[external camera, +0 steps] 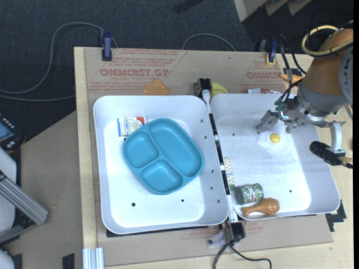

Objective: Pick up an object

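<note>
My gripper (279,124) hangs over the back of the right bin (314,184), at the end of the grey arm with its orange band (328,66). Its two fingers (265,123) are spread open with nothing held between them. A toy fried egg (273,139), white with a yellow yolk, lies on the bin floor just in front of the fingertips. Near that bin's front left corner lie a small green-labelled can (248,193) and a brown drumstick-shaped toy (262,207). The left bin (112,195) holds a blue divided plate (162,156) and a small carton (130,125) partly under it.
Behind the bins, on the brown board, sit an orange item (156,87) and a yellow-green item (219,88). Blue clamps (106,43) hold the board's back edge. A black cable part (331,153) hangs at the right bin's right side.
</note>
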Controlling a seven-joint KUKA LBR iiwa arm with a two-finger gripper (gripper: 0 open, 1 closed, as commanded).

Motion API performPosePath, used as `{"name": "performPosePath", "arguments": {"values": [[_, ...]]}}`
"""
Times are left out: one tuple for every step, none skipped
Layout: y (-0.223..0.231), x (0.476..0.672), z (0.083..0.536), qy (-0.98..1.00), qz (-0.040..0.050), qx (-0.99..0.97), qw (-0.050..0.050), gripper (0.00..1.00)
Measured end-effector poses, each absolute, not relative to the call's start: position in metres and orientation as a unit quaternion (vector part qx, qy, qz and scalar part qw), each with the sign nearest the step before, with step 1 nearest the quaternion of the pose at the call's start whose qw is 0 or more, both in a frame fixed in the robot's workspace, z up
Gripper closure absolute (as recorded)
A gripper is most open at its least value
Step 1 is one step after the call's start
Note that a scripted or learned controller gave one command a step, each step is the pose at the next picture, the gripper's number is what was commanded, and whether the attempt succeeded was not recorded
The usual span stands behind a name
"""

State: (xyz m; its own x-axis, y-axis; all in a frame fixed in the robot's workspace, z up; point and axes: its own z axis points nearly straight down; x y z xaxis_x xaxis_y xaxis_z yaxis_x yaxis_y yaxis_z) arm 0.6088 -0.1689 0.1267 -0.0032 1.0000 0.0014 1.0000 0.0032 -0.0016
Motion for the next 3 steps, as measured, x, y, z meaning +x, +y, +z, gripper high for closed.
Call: {"name": "performPosePath", "arguments": {"values": [[-0.1693,0.5964,0.1330,-0.707,0.0005,-0.707,0.001,0.00],[-0.1691,0.5966,0.1327,-0.707,0.0002,-0.707,0.001,0.00],[-0.1691,0.5966,0.1327,-0.707,0.0002,-0.707,0.001,0.00]]}}
